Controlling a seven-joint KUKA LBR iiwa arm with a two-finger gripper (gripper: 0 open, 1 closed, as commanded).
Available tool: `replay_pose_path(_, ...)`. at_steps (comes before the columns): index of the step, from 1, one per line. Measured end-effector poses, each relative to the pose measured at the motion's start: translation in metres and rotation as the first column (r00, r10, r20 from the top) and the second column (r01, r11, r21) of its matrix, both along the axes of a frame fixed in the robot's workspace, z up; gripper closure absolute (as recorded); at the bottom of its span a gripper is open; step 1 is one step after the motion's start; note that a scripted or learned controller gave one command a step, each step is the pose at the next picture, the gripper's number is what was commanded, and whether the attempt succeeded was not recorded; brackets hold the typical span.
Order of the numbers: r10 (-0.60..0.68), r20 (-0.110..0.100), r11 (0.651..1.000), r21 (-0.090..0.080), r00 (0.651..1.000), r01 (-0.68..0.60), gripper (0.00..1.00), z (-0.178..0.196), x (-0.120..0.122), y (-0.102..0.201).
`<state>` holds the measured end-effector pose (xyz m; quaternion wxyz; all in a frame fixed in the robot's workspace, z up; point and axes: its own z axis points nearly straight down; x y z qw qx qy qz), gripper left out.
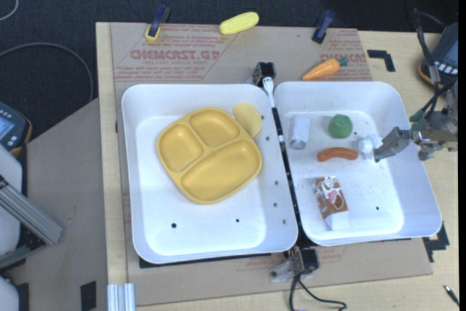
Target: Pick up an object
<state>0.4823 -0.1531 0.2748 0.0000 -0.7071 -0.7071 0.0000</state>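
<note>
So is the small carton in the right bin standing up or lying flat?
Lying flat. The carton rests on its side on the floor of the right bin, printed face up, lengthwise toward the near wall, apart from the sausage.

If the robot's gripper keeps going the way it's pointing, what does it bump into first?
Probably the orange sausage. The gripper points left across the right bin, and the sausage lies just ahead. Its height is hard to judge, so it could pass over.
</note>
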Motion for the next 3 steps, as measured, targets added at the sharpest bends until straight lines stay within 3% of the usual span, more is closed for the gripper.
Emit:
replay_pose_path(1,0.002,-0.012,1.000,0.005,1.000,-0.002,0.00,-0.111,-0.005,0.032)
replay_pose_path(2,0.002,-0.003,1.000,0.002,1.000,-0.002,0.00,-0.194,0.021,0.056)
replay_pose_path(3,0.000,0.003,1.000,-0.001,1.000,0.000,0.00,-0.190,0.034,0.054)
